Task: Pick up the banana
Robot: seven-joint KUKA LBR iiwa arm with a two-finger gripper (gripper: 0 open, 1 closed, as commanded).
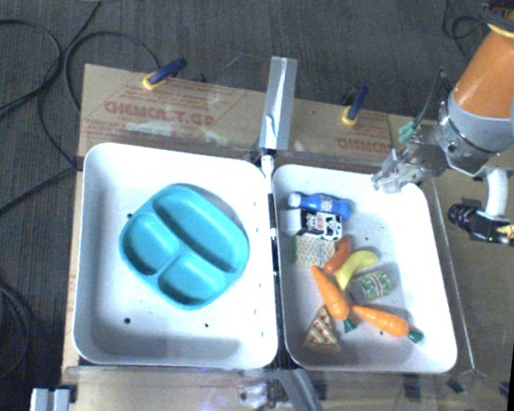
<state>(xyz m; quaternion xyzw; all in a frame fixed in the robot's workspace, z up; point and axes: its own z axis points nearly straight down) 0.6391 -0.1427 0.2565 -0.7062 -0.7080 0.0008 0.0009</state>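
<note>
The gripper (397,176) hung over the far right corner of the right bin (439,267), at the end of the grey arm with its orange band (504,58); whether it was released or clenched could not be told from this slanted view, and nothing was visible in its grasp. The banana (357,266) lay in the middle of the right bin, well apart from the gripper, tilted with 1 end toward the far right. It sat just beside a small orange carrot (338,253) on its left and touched or nearly touched a green-labelled can (373,284) on its right. A larger carrot (331,292) ran diagonally below it, and another carrot (382,321) with a green tip lay nearer the front right. A waffle-patterned wedge (322,328) rested at the front of the pile. Toward the back of the bin lay a blue and white bottle (320,203) on its side, with a black and white carton (320,224) just in front of it and a tan cracker-like piece (312,249) in front of that. The left bin (96,320) held a blue 3-compartment plate (185,243), set at an angle. 2 clamps (162,73) gripped the cardboard sheet (184,118) behind the bins.
</note>
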